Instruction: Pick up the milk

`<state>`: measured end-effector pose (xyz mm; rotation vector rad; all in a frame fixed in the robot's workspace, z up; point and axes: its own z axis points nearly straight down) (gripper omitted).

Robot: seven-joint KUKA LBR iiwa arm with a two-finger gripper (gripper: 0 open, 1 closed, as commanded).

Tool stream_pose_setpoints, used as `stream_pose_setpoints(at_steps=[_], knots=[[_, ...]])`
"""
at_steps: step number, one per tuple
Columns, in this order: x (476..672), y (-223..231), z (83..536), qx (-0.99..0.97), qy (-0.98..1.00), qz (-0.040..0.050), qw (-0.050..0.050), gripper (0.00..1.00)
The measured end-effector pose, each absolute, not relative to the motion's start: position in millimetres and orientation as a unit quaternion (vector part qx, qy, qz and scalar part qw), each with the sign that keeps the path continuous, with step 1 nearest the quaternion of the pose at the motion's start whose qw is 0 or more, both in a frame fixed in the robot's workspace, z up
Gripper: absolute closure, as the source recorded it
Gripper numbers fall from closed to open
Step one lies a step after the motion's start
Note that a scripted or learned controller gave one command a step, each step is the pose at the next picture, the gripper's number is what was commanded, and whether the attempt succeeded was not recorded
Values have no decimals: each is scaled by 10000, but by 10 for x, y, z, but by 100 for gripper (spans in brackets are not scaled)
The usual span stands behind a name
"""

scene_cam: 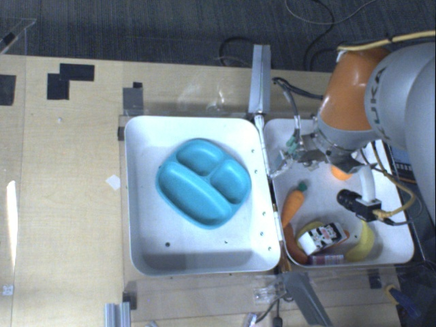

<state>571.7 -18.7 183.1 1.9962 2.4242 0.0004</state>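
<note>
Seeing gripper [294, 152] over the far-left part of the right bin [406, 249], well apart from the milk [320, 236].
Can't tell gripper state from this angle, spread or pressed together. Spotting milk as a small white carton with dark print, lying at the near end of the right bin, touching a yellow banana-like thing [364, 240] on its right, with a reddish stick [328, 259] just in front. Seeing carrot [293, 206] between gripper and milk, tilted, close to that bin's left wall. Noting blue divided plate [203, 181] mid left bin [136, 203] on the table [61, 216].
</note>
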Motion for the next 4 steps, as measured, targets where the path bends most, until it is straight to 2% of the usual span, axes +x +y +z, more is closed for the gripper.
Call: stream_pose_setpoints(at_steps=[1, 2, 3, 4], knots=[[4987, 305, 1832, 6124, 7906, 3, 2, 0], [5004, 310, 1923, 6108, 7918, 8, 8, 100], [5147, 1092, 1824, 6193, 7851, -1, -1, 100], [4941, 370, 2317, 6288, 7776, 9, 13, 100]])
